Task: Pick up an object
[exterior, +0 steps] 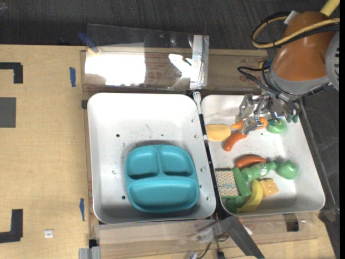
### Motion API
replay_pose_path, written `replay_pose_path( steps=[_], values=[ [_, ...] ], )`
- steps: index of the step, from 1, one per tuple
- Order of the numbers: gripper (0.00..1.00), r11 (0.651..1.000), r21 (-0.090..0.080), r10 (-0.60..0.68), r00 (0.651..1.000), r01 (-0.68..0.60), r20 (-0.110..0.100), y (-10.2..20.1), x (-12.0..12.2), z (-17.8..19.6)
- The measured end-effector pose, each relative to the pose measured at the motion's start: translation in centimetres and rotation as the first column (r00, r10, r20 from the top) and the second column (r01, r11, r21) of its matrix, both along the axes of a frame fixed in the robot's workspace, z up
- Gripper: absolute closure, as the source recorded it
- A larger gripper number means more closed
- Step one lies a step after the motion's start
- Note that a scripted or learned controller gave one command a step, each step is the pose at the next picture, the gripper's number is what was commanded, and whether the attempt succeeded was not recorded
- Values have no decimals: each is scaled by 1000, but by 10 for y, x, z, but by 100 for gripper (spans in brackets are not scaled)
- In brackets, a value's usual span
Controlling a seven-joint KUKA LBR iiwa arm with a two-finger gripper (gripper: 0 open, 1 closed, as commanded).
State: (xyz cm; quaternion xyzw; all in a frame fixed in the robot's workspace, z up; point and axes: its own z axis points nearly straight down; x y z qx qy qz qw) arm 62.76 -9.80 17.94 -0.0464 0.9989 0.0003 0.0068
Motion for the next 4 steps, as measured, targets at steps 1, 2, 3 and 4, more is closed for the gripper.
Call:
replay_pose_path(
  steps=[1, 2, 3, 4],
  values=[
    [100, 999, -1, 42, 999, -42, -3, 20, 41, 29],
    [100, 984, -4, 176, 984, -176, 1, 20, 42, 92],
    [100, 978, -1, 209, 978, -209, -1, 75, 41, 103],
    [100, 928, -4, 372, 928, -372, -2, 61, 41, 131]
  ],
)
